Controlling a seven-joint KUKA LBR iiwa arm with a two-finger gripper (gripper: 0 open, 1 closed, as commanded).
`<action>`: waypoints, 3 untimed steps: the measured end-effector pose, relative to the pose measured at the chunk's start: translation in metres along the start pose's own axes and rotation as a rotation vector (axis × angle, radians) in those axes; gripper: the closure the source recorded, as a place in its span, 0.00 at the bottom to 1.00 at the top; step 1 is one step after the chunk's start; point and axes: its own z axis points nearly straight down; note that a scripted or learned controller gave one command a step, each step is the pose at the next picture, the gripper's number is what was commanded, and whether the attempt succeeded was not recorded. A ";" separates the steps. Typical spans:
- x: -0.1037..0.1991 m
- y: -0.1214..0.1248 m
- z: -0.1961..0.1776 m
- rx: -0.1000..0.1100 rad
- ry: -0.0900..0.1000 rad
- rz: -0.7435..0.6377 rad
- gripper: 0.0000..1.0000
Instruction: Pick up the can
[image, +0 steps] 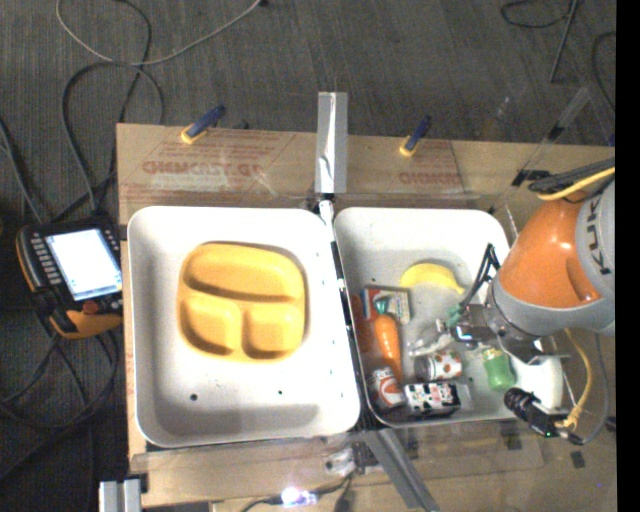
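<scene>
A small silver and red can (441, 366) lies on its side in the right bin (400, 232), near its front. My gripper (447, 338) hangs just above and behind the can, low in the bin, under the orange wrist band (548, 270). Nothing can be seen held in it. A second small red can-like item (384, 384) lies by the bin's left wall.
Around the can are an orange carrot-shaped item (387, 341), a green and red carton (389, 301), a yellow round object (433, 275), a black and white box (434, 398) and a green bottle (497, 369). The left bin (150, 330) holds a yellow divided tray (243, 300).
</scene>
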 end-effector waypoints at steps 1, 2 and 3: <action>-0.021 0.005 0.041 -0.012 0.000 0.010 0.00; -0.021 0.012 0.028 -0.032 -0.004 0.009 1.00; 0.012 -0.001 -0.071 -0.001 -0.005 0.316 1.00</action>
